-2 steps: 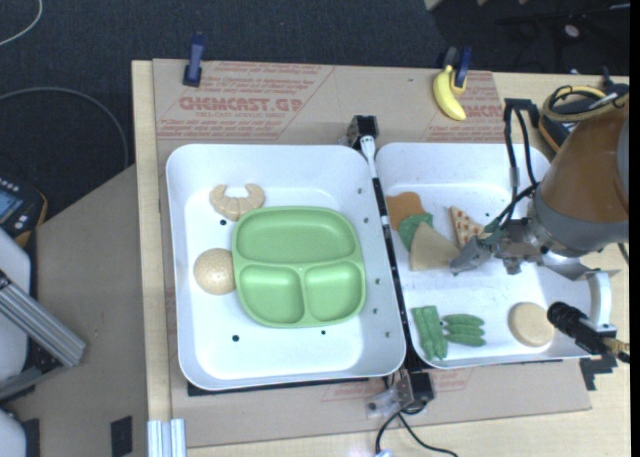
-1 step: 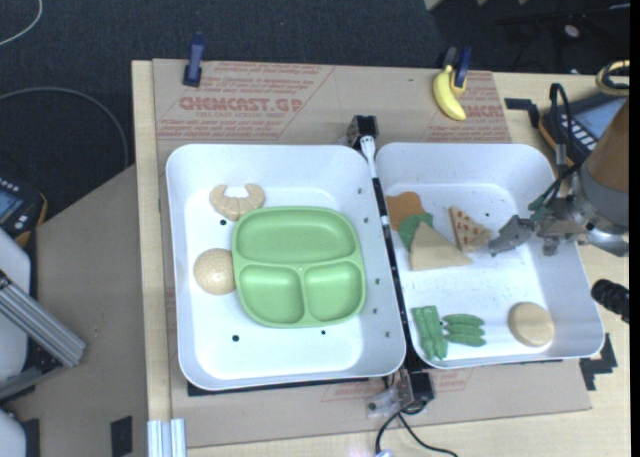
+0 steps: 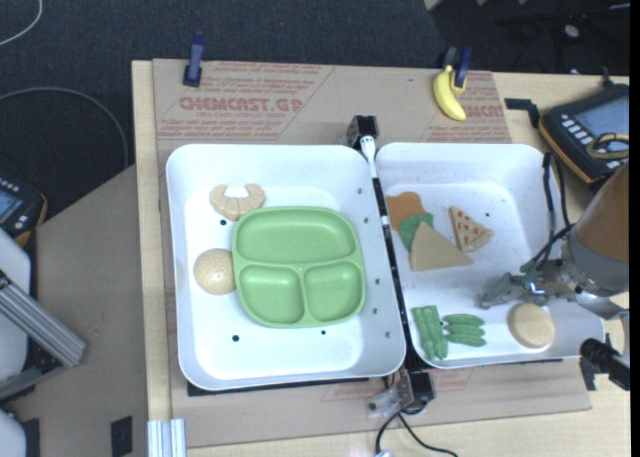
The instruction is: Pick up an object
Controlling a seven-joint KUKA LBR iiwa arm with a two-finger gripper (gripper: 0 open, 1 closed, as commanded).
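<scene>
My gripper (image 3: 503,291) is low in the right bin (image 3: 500,170), near its right wall, with the arm coming in from the right. Just below and to the right of it lies a round beige bun (image 3: 531,326); the view does not show whether they touch. Left of the gripper are a tan sandwich wedge (image 3: 432,247) with green and orange layers and a pizza slice (image 3: 467,229). Green pea pods (image 3: 446,330) lie at the bin's front. Nothing shows between the gripper's tips.
The left bin (image 3: 200,175) holds a green divided tray (image 3: 298,265), a croissant (image 3: 236,200) and a round bread roll (image 3: 214,271). A banana (image 3: 449,96) lies on the bench behind the right bin. A yellow-edged device (image 3: 592,131) sits at the far right.
</scene>
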